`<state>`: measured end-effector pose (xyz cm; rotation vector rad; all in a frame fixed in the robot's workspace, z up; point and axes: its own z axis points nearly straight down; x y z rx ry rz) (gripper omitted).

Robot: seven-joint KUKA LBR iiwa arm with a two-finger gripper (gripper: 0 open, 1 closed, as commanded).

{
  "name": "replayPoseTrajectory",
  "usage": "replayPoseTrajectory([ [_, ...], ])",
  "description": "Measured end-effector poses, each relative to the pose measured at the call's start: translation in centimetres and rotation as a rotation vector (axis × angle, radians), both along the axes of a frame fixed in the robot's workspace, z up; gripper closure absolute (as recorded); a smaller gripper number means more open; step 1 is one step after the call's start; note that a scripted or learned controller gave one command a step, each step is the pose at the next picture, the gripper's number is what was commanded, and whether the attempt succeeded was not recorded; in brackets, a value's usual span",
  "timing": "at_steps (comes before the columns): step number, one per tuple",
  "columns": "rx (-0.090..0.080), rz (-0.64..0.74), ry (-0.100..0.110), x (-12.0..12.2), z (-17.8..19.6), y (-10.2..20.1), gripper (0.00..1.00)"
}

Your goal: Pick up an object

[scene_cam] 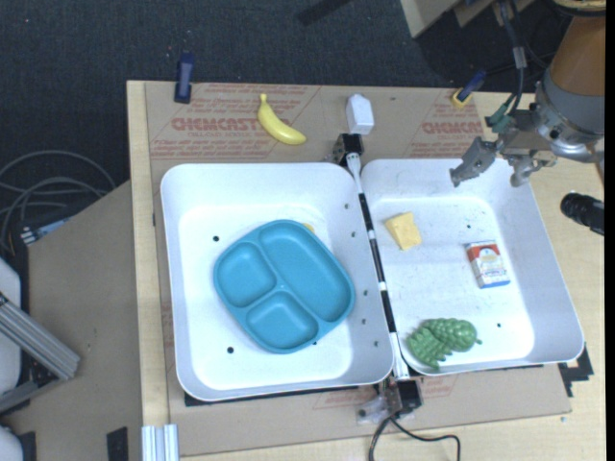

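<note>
In the right bin (524, 329) lie a yellow wedge of cheese (404, 230), a small red and white box (488, 263) and a green leafy toy (443, 339) near the front left corner. My gripper (496, 164) hangs over the bin's far edge, above and behind the box, with its two fingers spread apart and nothing between them. A blue divided plate (281, 284) fills the middle of the left bin (187, 219).
A yellow banana (278, 124) lies on the bench behind the left bin. A white clip (359, 113) sits at the bins' far junction, and a blue clip (184, 77) at the bench's far left corner. The arm's orange band (581, 56) rises at the upper right.
</note>
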<state>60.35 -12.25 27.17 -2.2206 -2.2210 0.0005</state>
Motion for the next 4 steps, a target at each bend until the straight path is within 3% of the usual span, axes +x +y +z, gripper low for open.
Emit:
replayPoseTrajectory([
  [1, -0.001, -0.001, 0.002, 0.7, -10.3, -7.0, 0.00],
  [2, 0.000, -0.001, 0.001, -2.4, -18.4, -8.0, 0.00],
  [3, -0.001, -0.001, -0.003, -2.3, -17.3, -8.0, 1.00],
  [4, 0.001, 0.002, -0.006, -4.0, -18.5, 1.3, 1.00],
])
